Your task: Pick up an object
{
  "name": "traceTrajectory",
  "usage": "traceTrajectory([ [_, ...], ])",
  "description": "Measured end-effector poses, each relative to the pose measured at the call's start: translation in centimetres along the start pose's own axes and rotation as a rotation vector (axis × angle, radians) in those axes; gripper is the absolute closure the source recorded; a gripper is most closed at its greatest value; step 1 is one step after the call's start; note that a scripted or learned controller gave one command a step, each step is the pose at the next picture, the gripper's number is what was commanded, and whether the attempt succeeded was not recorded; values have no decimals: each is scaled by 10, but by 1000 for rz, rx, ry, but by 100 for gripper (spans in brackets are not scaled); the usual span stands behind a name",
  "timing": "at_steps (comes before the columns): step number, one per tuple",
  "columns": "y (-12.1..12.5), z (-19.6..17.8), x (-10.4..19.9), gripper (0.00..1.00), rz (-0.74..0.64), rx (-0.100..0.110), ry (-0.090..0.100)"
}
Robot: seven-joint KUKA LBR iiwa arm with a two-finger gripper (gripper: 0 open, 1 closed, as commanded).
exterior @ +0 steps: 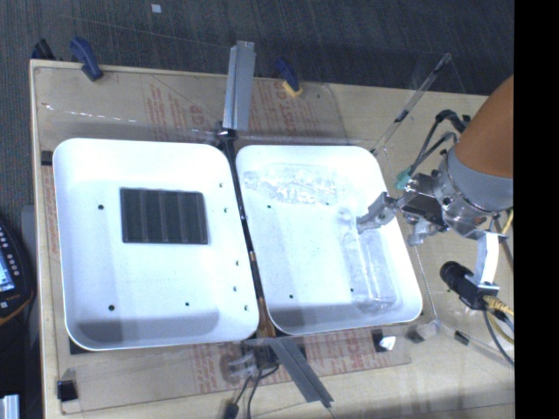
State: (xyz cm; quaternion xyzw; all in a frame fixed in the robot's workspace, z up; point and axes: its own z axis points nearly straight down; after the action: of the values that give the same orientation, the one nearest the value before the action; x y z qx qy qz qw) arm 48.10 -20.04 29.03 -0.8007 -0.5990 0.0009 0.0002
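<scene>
A dark grey ribbed rectangular slab (164, 216) is recorded lying flat in the shallow white left-hand bin (79, 312), left of the divider between the two bins and well apart from the arm. Right of that divider, in the shallow white right-hand bin (297, 308), a crumpled clear plastic wrapper (293, 186) is noted along the far wall, and a clear plastic bottle-like item (371, 269) is noted lying lengthwise against the right wall. Farther right, the two-finger gripper (377, 213) is seen at the right-hand bin's right rim, just beside the upper end of the clear item; nothing is seen held, and whether the claw is spread or pressed together cannot be told. The step is judged to be the approach. A descent onto the clear item is judged to be called for next, its transparency making a sure grasp doubtful.
</scene>
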Motion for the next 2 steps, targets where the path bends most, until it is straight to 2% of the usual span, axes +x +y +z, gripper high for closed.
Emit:
traceTrajectory([
  [1,-1,-3,1,0,-252,1,1],
  [2,36,-142,27,0,-174,-4,1],
])
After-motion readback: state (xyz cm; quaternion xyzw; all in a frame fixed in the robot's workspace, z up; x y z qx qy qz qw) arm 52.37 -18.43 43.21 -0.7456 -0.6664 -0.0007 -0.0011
